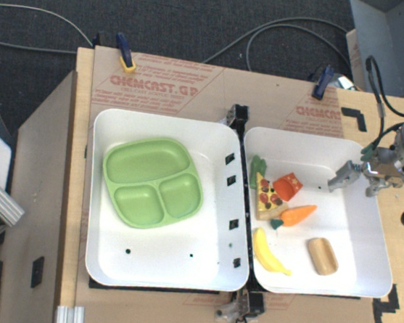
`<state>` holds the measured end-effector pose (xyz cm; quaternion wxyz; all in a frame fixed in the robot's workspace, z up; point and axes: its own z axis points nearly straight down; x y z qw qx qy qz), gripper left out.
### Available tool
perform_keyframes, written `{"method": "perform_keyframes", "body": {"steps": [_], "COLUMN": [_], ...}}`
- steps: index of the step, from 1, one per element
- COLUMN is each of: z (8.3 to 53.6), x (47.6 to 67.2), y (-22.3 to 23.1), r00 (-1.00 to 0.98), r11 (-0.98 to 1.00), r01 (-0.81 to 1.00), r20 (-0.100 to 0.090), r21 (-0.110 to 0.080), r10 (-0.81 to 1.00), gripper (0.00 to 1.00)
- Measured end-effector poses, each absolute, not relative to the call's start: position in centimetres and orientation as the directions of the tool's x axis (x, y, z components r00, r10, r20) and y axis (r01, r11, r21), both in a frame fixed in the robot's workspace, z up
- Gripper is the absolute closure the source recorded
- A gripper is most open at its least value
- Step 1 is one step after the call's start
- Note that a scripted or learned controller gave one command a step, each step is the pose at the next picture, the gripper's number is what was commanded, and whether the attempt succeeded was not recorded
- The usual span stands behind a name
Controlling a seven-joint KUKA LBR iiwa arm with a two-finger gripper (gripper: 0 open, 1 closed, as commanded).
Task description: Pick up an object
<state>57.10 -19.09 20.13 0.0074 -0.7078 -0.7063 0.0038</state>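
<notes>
The right bin [375, 237] holds several toy foods. A red block [287, 186] lies beside a pizza slice [266, 196], with an orange carrot [297, 215] just below them. Lower down lie a yellow banana [270, 252] and a tan bread roll [322, 255]. A small green piece [258, 164] sits at the bin's left wall. My gripper [356, 182] hangs over the bin's upper right part, right of the red block and apart from every toy. Its fingers stand open with nothing between them.
In the left bin [95, 254] lies a green divided plate [153, 182]. A black divider with clips [235, 198] runs between the bins. Blue clamps [125, 53] hold the cardboard at the back. The arm comes in from the right edge.
</notes>
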Motion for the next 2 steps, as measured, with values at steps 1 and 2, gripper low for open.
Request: {"method": "perform_keyframes", "body": {"steps": [1, 2], "z": [20.7, 14.6], "x": [57.4, 57.3], "y": [-19.0, -19.8], "r00": [-0.001, 0.001], "r11": [0.001, -0.001], "r01": [1.0, 1.0], "r20": [0.002, 0.004], "r21": [-0.005, -0.012], "r10": [1.0, 1.0], "gripper": [0.0, 0.0]}}
